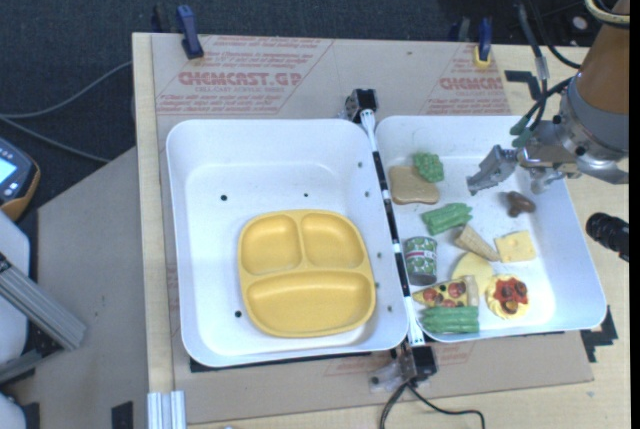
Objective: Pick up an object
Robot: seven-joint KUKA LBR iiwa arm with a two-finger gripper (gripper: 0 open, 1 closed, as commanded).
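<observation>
End effector: the end effector (510,175) hangs over the far half of the right bin (590,267), its two grey fingers spread apart with nothing between them — one finger (487,171) reaches toward the bin's middle, the other sits nearer the right wall.

Arm: the grey arm with its orange band (608,67) comes in over the counter's far right corner.

Nearest object: a small brown piece (519,204) lies just beside the fingers on the bin floor, apart from its neighbours — the likeliest pick, in my judgement.

How it should handle: it looks like a light, rigid toy food item, small and rounded, so it may slip or roll if pinched off-centre; closing across its narrow width seems safest.

Other items in the right bin: a green piece (428,165) and a tan bread slice (411,184) at the far left corner; a green vegetable (446,216), a cheese wedge (475,242) and a yellow slab (516,246) mid-bin; a small can (420,260) against the left wall; a pizza slice (446,294), a green pod (450,320) and a round tomato-topped piece (507,295) along the near edge.

Left bin: the left bin (200,217) carries a yellow divided plate (304,272) near its centre.
</observation>
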